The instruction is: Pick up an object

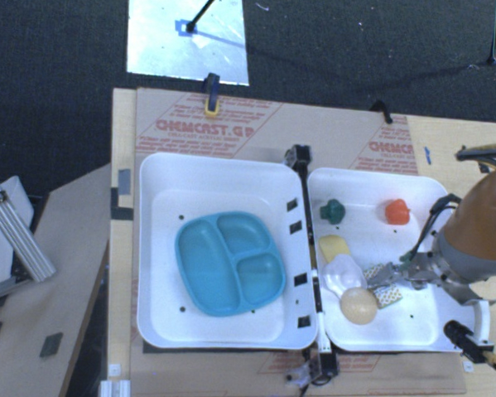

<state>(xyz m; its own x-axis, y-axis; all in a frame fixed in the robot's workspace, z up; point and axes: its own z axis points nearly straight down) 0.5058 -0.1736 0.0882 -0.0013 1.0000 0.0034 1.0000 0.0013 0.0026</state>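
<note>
The right bin (415, 327) holds several small objects. A green piece (334, 210) and an orange piece (397, 211) lie near its far wall. A pale yellow block (334, 246) sits by the left wall, with a crumpled white item (342, 276) just below it. A beige egg-shaped ball (358, 305) rests toward the front. Beside it lies a small speckled item (390, 296). My gripper (382, 278) reaches in low from the right, directly over the speckled item and close to the ball and the white item. The arm's orange-banded wrist (483, 231) stands above the bin's right side.
The left bin (155, 313) contains a blue divided plate (230, 261). A black clip strip (306, 238) joins the two bins. Both sit on a cardboard sheet (260, 124) on the bench. A metal rail (10, 231) lies off to the left.
</note>
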